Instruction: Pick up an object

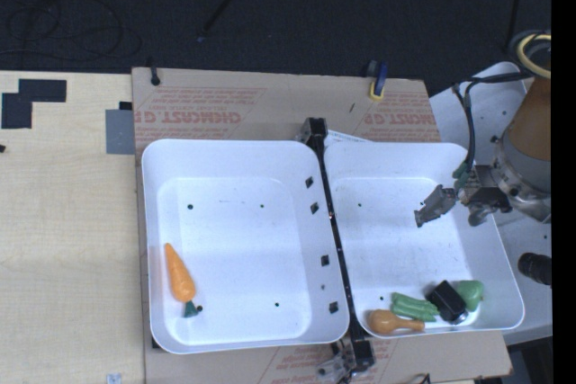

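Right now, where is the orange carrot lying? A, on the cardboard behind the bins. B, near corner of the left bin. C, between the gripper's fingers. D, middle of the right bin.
B: the carrot lies in the left bin, by its near left corner.

A blue-and-yellow clamp point(378, 79) grips the cardboard sheet point(270, 103).

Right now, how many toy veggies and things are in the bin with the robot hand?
4, all at the right bin's near edge: yellow gourd, green pod, black block, green piece. More may hide beneath.
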Action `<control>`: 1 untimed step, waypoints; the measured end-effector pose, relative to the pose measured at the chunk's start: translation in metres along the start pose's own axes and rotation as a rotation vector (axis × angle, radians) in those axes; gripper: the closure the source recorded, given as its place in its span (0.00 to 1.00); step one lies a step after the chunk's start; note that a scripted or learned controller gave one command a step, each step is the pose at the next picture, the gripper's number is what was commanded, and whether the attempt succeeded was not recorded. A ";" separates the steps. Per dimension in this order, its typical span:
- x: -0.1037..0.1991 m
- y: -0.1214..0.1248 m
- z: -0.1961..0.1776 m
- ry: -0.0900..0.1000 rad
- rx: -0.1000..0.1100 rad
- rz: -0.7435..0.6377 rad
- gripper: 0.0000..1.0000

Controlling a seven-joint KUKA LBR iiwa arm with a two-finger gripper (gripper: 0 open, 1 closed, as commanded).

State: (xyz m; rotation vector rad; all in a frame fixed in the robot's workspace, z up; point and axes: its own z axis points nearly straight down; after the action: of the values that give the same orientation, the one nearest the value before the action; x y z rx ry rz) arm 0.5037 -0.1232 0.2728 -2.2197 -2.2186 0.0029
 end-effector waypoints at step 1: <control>0.022 0.019 -0.136 -0.003 -0.018 -0.004 0.00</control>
State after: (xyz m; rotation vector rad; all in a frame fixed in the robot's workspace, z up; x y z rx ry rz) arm 0.5231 -0.1010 0.4090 -2.2253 -2.2342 -0.0138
